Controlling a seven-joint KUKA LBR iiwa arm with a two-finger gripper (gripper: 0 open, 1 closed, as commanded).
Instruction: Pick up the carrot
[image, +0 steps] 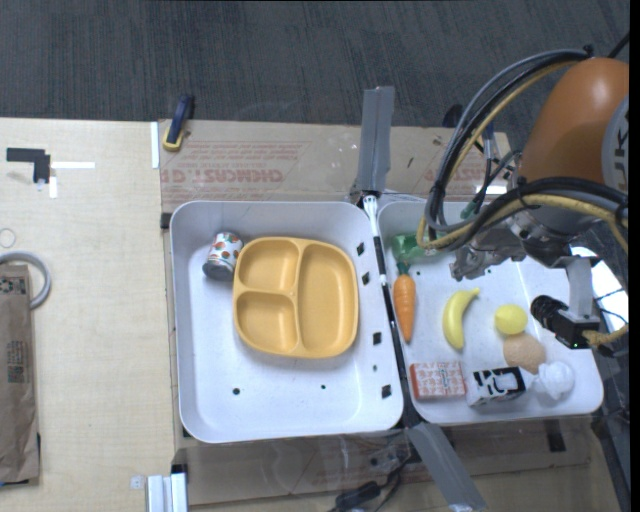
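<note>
The carrot (404, 306) lay in the right bin (590, 398), hard against the wall it shares with the left bin (190, 330), its green top pointing away from the camera and its tip toward it. That spot beside the divider probably left little room for a finger on the wall side. To the right of the carrot lay a banana (458, 316), then a lemon (511, 319); nearer the camera than the carrot sat a small red-and-white box (438, 380). The gripper (482, 258) hung above the bin, to the right of the carrot and farther from the camera, amid hoses and cables; nothing showed between the jaws, and I cannot tell whether they were spread or pressed together. Left of the carrot, across the wall, a yellow divided plate (296, 296) rested with a small can (222, 254) beside it. The pick looked not yet begun.
</note>
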